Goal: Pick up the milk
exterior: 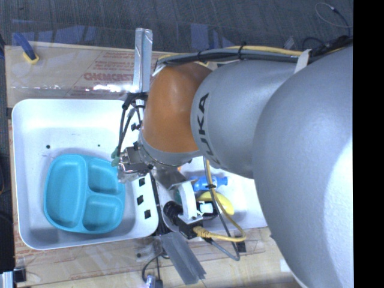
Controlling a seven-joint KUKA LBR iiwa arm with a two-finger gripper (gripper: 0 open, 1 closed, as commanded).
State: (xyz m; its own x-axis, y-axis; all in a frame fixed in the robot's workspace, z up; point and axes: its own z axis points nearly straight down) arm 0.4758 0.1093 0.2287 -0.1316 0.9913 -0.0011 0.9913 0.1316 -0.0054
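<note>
Bench wood is showing nearest. Beyond it the grey arm is covering the right bin, where a yellow thing and a blue thing are peeking out; I cannot tell where the milk is lying. The gripper is hanging beside the left bin's blue divided tray, and I cannot tell whether it is open or closed.

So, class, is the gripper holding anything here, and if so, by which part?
It cannot be told: the arm covers much of the gripper, which sits at the edge of the blue tray.
</note>
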